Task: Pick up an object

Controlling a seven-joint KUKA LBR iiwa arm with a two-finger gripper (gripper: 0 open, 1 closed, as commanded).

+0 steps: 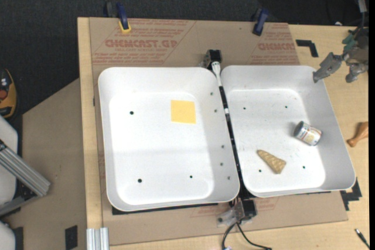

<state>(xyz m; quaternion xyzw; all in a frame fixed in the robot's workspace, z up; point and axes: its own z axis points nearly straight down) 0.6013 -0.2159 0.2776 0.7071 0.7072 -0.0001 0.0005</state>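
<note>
Objects to choose from lie in both bins: a yellow square [183, 111] flat on the floor of the left bin [111, 126], and in the right bin [328, 102] a small can [307, 133] on its side toward the bench's right edge, plus a tan wedge [272, 161] nearer the front edge. Your end effector [340, 65] sits over the bench's far right corner, just beyond the right bin's rim, holding nothing; whether its fingers are spread or pressed together you cannot tell from here.

The can is probably your best target: it is nearest and has height to grip. Line the fingers across its rounded sides, not its ends, and come straight down so it does not roll. The wedge is low and uneven, and the flat square offers almost no edge to catch.
</note>
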